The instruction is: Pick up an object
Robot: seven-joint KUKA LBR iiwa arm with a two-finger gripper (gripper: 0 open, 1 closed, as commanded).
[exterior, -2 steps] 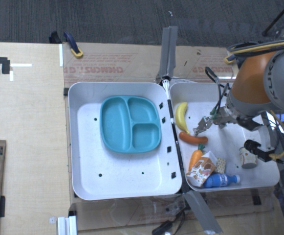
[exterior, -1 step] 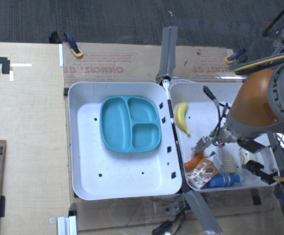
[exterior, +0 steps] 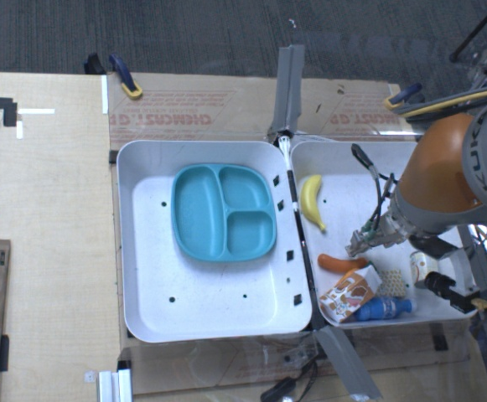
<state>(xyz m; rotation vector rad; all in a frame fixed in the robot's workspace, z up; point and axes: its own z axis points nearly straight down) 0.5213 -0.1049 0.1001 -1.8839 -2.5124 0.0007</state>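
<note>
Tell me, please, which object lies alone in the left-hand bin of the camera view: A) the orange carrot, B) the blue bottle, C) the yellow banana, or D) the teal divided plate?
D: the teal divided plate sits by itself in the left bin, while the banana, carrot and blue bottle all lie in the right bin.

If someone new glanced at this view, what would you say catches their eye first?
Probably the teal divided plate, alone in the left bin. Next, the arm's orange band looming over the right bin, its tool low just above an orange carrot. A yellow banana lies near the divider, with a snack packet and blue bottle at the front.
</note>
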